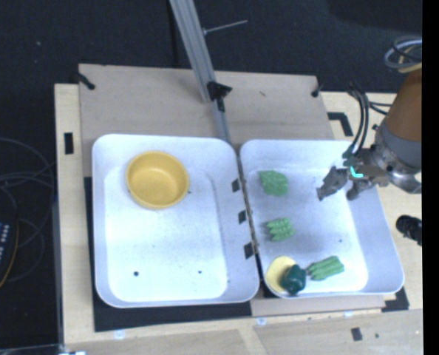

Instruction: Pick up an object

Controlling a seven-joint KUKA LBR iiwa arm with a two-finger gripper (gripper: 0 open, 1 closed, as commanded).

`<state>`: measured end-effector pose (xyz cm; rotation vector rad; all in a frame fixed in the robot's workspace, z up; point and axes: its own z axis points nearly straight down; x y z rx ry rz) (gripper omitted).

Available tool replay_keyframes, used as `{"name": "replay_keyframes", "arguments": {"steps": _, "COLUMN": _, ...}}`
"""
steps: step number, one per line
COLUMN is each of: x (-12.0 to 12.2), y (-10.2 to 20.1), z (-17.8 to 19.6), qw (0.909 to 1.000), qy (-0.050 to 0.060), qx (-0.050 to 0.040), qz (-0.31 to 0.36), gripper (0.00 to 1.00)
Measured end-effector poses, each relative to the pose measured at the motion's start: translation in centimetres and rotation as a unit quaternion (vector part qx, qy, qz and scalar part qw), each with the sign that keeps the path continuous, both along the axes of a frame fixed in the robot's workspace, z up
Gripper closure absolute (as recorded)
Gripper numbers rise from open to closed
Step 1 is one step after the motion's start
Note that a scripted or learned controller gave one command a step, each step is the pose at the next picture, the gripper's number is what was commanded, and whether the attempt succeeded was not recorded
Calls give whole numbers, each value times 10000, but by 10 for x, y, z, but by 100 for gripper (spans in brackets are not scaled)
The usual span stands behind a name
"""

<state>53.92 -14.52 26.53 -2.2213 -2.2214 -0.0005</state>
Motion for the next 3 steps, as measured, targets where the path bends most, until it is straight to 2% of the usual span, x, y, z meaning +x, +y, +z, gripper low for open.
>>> {"name": "replay_keyframes", "arguments": {"steps": 1, "x": 0, "y": 0, "z": 0, "qw": 10000, "qy": 0, "qx": 0, "qz": 0, "gripper": 0}}
{"name": "replay_keyframes", "arguments": {"steps": 3, "x": -10, "y": -10, "z": -119, "qw": 10000, "qy": 22, "qx": 0, "qz": -7, "gripper": 0}}
